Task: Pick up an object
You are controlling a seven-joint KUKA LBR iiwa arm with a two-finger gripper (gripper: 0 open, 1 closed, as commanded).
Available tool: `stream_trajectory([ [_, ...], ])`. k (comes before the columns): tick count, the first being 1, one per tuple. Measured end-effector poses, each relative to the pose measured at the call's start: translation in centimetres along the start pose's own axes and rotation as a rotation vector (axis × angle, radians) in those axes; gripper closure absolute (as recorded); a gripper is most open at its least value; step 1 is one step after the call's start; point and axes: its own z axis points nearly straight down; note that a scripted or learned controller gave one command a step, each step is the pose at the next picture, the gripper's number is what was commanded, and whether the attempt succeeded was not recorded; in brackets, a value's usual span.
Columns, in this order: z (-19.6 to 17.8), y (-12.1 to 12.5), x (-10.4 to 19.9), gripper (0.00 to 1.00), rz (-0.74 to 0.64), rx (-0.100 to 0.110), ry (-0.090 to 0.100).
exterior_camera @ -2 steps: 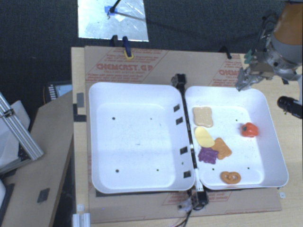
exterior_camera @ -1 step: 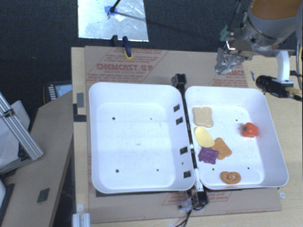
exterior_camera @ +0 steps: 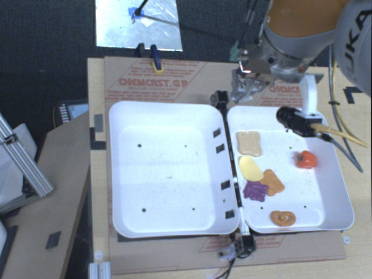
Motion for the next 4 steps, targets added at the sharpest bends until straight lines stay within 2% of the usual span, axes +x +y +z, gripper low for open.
stream_trajectory([
  [1, -3.4, -2.9, 6.3, 1.00, 0.002, -0.002, 0.000],
  [2, 7.3, -4.3, 3.8, 1.00, 0.013, 0.009, -0.004],
  [3, -2.4, -9.1, 8.2, 1.00, 0.001, -0.008, 0.003],
  [4, -13.8, -8.9, 10.7, 1.00, 0.004, -0.013, 0.004],
])
